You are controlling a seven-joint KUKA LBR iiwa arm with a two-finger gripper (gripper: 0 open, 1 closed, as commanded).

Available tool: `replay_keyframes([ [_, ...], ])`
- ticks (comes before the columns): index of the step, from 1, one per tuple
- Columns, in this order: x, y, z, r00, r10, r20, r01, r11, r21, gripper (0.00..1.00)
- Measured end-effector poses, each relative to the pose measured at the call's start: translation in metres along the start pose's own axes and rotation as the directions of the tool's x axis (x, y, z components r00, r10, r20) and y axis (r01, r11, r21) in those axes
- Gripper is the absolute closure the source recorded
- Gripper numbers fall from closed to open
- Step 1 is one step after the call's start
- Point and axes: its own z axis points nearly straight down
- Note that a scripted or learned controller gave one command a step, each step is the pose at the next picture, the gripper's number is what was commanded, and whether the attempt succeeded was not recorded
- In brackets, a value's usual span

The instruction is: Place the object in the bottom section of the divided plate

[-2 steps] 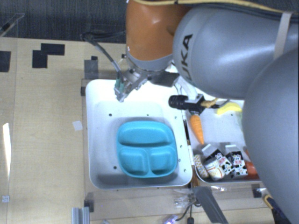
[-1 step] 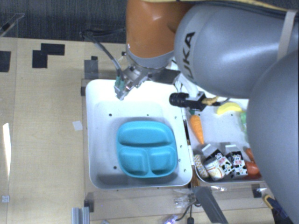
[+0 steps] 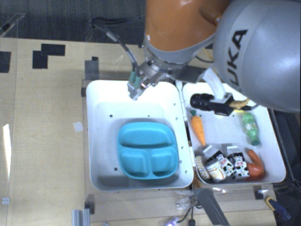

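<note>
The claw (image 3: 135,89) hangs over the left bin (image 3: 101,108), beyond the blue plate (image 3: 148,149), probably approaching it; apart or together, I cannot tell.

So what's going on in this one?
The arm's gripper hangs over the far end of the left bin, beyond the blue plate and not touching it. I can't tell whether it carries anything. The plate's sections look bare, so nothing has been placed yet. A carrot, a green bottle and other toys lie in the right bin.
</note>
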Motion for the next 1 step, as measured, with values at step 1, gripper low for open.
replay_keyframes([
  [1, 0.0005, 0.0017, -0.0090, 1.000, -0.007, 0.001, 0.007, 1.000, -0.001, 1.00],
])
